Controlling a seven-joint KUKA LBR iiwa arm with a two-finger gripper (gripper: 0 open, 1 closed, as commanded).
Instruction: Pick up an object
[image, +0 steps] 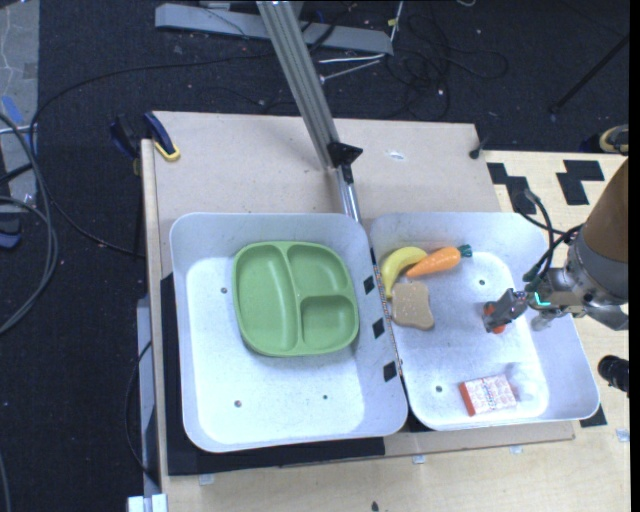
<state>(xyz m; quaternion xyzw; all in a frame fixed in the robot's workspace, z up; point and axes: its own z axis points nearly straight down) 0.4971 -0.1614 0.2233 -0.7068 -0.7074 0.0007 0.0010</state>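
The table (250, 160), a tan board, fills the middle of the frame and carries two shallow white bins side by side. The left bin (200, 400), at lower centre-left, holds a green divided plate (297, 298) with three compartments, lying flat in the bin's upper half. The right bin (560, 390), at centre-right, holds four items. A yellow banana (400, 264) lies near the bin's upper left corner; an orange carrot (436, 262) with a green tip lies just beside it to the right, touching or nearly touching it. A tan slice of bread (412, 306) lies directly below the banana, close against the bin's left wall. A small red and white packet (490, 394) lies flat near the bin's lower edge, well apart from the other three items. The arm (608, 250) enters from the right edge of the frame, and its pincer (500, 314) is positioned over the right-hand part of the right bin, between the carrot above and the packet below. The pincer is small and dark in this view with a reddish patch at its tip; whether it is open, closed, or gripping anything cannot be determined. A grey metal pole (305, 85) runs diagonally from the top of the frame down to the gap between the bins.
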